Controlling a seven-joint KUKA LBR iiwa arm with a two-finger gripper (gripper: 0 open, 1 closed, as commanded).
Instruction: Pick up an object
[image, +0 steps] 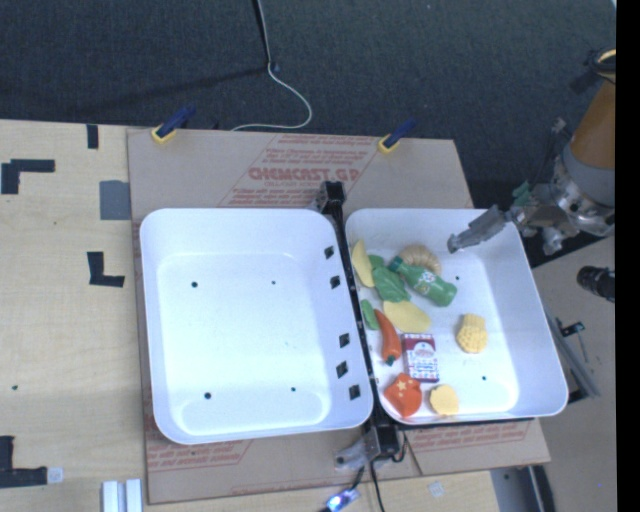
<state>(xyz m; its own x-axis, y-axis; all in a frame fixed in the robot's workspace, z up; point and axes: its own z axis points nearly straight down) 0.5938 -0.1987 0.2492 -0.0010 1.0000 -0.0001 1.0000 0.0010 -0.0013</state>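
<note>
Two white bins sit side by side on the worktop (60, 300), on a cardboard sheet (300, 170). Left bin (240, 320) shows bare white floor w/ a few dark dots. Right bin (500, 300) carries all the small stuff, bunched toward its left wall.

My arm (590, 150) comes in from the right, grey w/ the orange band up top. My jaws (478, 230) hang over the right bin's top right corner, pointing down-left; they look apart, approx., though the view is small and grey on grey, so I can't tell for sure. Nothing sits between them.

Items, big to small: green bottle (425, 283) lying on its side near the top centre of the pile, just beside a tan pastry-like piece (420, 258). Green leafy piece (388, 283) and a yellow banana-ish shape (360, 265) at the left wall. Red-and-white carton (420, 357) lower down, touching a yellow wedge (405, 318). Red tomato (402, 396) near the bottom edge. Corn cob (472, 333) stands apart to the right. Small yellow-orange lump (444, 400) at the bottom.
</note>
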